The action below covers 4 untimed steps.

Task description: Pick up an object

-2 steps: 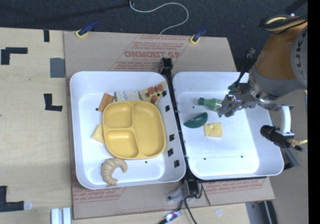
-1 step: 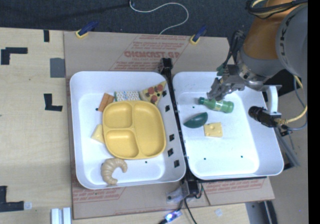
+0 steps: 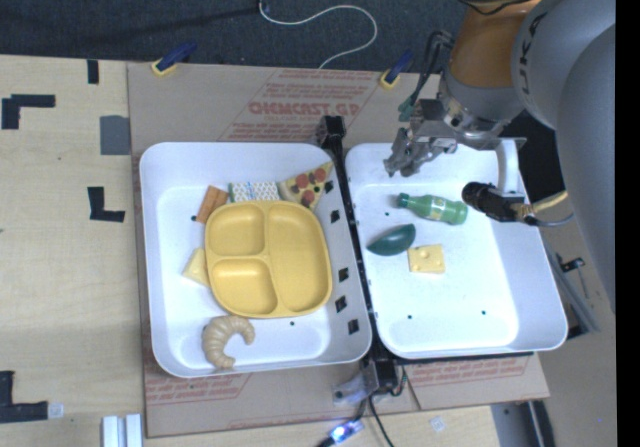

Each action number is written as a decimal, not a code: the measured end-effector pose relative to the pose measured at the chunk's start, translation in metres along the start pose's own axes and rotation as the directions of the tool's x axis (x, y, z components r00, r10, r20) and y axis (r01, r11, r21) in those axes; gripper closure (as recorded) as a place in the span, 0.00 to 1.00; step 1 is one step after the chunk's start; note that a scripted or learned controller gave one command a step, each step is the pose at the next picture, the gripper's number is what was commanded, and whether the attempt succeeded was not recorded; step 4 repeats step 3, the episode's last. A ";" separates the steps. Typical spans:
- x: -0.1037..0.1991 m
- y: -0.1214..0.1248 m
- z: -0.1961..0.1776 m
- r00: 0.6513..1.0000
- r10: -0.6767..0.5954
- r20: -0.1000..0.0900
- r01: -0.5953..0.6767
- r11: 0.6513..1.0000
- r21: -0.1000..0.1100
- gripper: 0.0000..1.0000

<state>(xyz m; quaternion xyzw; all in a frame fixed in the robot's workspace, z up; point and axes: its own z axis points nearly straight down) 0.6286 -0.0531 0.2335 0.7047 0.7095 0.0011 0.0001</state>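
Observation:
My gripper hangs over the far left part of the right bin, pointing down, and nothing shows in its grasp. Just below it in the view, a green bottle lies on its side on the bin floor, cap toward the left. A dark green leaf-shaped piece and a yellow cheese block lie a little nearer the front. The gripper is apart from all three.
The left bin holds a yellow divided plate, a croissant, a pizza slice, an orange piece and a yellow wedge. A black divider runs between the bins.

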 end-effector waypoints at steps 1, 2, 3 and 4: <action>-0.009 0.003 0.020 1.000 0.006 0.003 -0.006 1.000 0.004 1.00; -0.004 0.001 0.019 1.000 0.006 0.003 -0.006 1.000 0.004 1.00; -0.006 0.006 -0.001 1.000 0.004 0.001 -0.004 1.000 0.001 1.00; -0.006 0.006 -0.001 1.000 0.004 0.001 -0.004 1.000 0.001 1.00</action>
